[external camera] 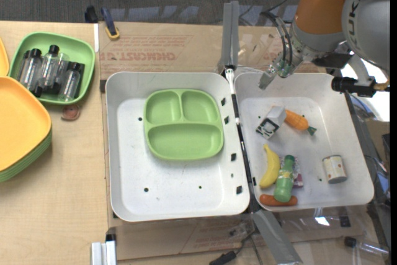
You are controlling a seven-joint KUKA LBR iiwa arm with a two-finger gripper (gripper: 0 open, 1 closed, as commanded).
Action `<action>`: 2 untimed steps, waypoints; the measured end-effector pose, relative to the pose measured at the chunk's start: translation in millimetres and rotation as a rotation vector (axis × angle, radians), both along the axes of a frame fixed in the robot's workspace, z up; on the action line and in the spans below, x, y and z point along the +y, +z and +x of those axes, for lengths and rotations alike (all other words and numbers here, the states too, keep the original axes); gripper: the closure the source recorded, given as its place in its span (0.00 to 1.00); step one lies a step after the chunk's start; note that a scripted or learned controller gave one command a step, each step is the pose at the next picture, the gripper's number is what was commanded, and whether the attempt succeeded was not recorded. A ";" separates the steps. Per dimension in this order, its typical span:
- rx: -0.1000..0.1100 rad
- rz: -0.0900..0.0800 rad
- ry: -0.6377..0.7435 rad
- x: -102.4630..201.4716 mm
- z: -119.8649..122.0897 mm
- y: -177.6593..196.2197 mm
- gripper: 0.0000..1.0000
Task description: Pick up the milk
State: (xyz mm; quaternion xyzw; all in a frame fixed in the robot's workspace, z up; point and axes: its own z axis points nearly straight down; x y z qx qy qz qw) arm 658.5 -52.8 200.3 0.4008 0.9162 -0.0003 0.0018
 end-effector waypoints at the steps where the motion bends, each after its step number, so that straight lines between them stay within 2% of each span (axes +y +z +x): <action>1: -0.003 -0.001 0.000 -0.5 0.8 9.3 1.00; 2: 0.002 0.002 0.482 -16.7 -86.9 -8.5 1.00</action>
